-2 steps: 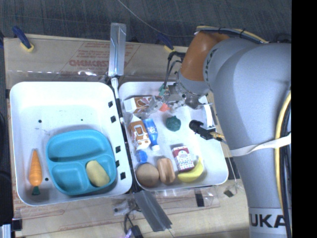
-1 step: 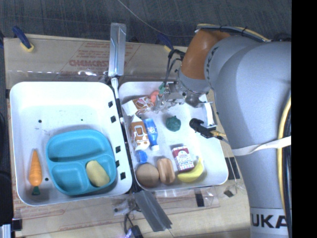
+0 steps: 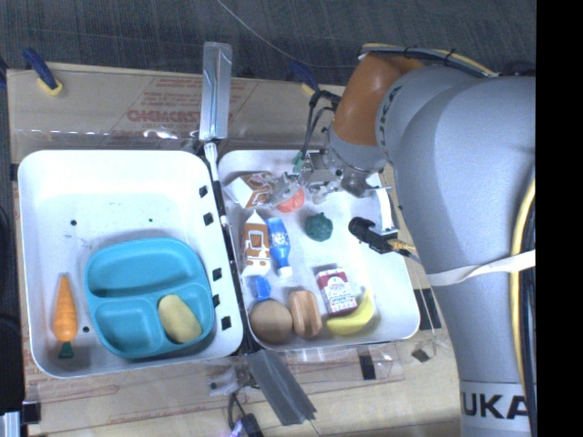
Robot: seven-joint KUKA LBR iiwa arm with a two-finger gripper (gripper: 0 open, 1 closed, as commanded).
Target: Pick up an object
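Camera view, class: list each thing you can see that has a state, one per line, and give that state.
Claw: low over the back of the right bin, among the items there; grip unclear.
Blue tray: flat in the left bin, yellow potato-like piece in one compartment.
Carrot: lying beside the tray, apart from it.
Banana: lying at the right bin's front, against the red packet.
Blue-and-white bottle: lying on its side.

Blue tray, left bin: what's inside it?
The blue tray holds a yellow potato-like piece in its lower right compartment. The tray floor beneath that piece is covered.
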